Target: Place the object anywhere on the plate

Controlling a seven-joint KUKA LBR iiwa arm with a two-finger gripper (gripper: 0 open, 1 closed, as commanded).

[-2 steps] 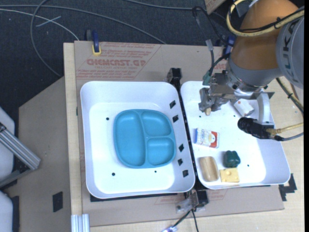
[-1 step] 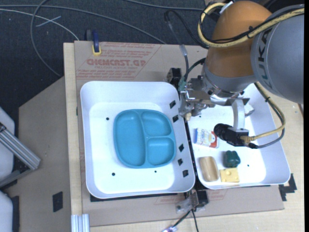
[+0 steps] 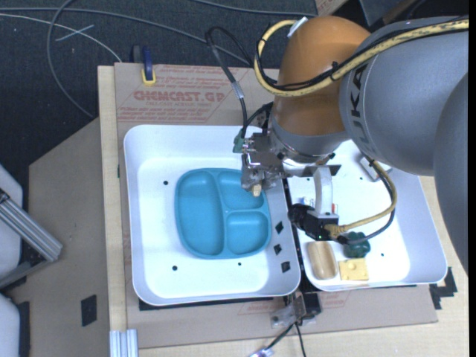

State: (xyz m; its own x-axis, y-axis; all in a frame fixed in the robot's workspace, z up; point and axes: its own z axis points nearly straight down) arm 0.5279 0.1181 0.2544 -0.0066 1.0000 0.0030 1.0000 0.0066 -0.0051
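A blue plate (image 3: 216, 218) with three compartments lies in the left white bin (image 3: 149, 199). My gripper (image 3: 255, 178) hangs over the plate's upper right rim, close to the wall between the two bins. A small tan speck (image 3: 256, 191) shows at the gripper's lower tip; I cannot make out what it is. The grey and orange arm (image 3: 320, 80) hides what lies behind the gripper.
The right bin (image 3: 416, 222) holds a tan bread-like piece (image 3: 322, 260), a yellow square piece (image 3: 354, 270) and a dark green item (image 3: 356, 245) at its front left. A black cable (image 3: 309, 222) and a tan hose (image 3: 372, 218) hang from the arm over that bin.
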